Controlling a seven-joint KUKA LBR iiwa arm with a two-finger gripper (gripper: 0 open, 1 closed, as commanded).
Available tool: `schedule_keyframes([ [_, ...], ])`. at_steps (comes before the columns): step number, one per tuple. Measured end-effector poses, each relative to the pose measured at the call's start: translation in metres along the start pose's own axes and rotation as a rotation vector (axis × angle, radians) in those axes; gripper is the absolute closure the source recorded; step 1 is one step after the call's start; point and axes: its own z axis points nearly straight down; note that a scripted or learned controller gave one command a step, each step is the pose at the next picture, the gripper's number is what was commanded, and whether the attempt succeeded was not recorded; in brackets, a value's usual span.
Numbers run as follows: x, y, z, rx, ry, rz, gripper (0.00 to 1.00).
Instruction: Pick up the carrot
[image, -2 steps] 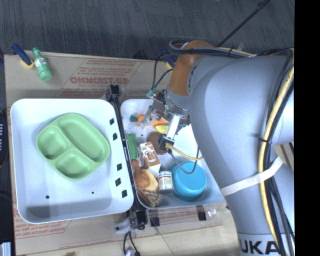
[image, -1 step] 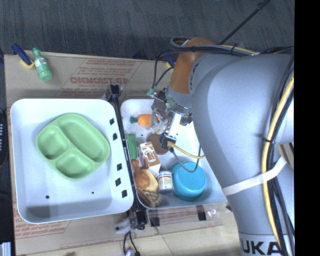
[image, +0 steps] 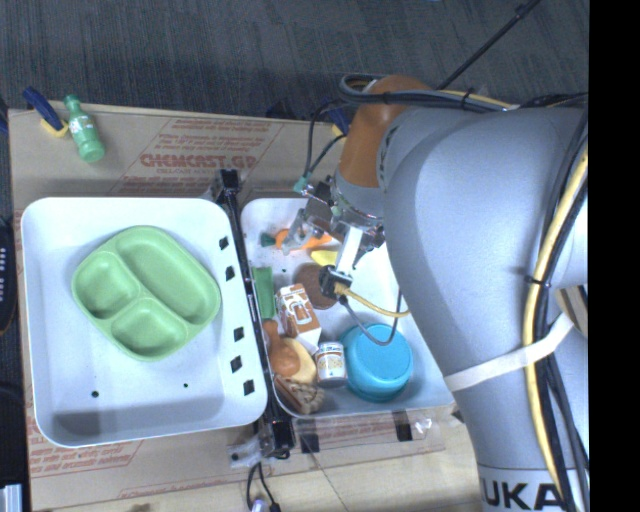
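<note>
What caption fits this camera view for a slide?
Gripper lowered over the carrot in the right bin.

Two bins side by side on the bench: left bin (image: 60, 400) holding a divided plate (image: 146, 291); right bin (image: 425, 395) crowded, with the gripper (image: 318, 215) at its far end above the carrot (image: 318, 241). Toward the near end, a carton (image: 298, 309), a can (image: 330, 364) and, right of the can, a bowl (image: 379, 361). Behind the left bin, on the cardboard sheet (image: 200, 155), a small bottle (image: 85, 131).
</note>
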Motion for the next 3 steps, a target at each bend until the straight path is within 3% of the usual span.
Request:
schedule_keyframes([
  [1, 0.000, -0.001, -0.010, 0.006, -0.004, -0.011, 1.00],
  [2, 0.001, -0.001, -0.009, 0.007, -0.004, -0.013, 0.00],
  [3, -0.022, -0.006, 0.018, -0.023, 0.042, 0.372, 0.00],
])
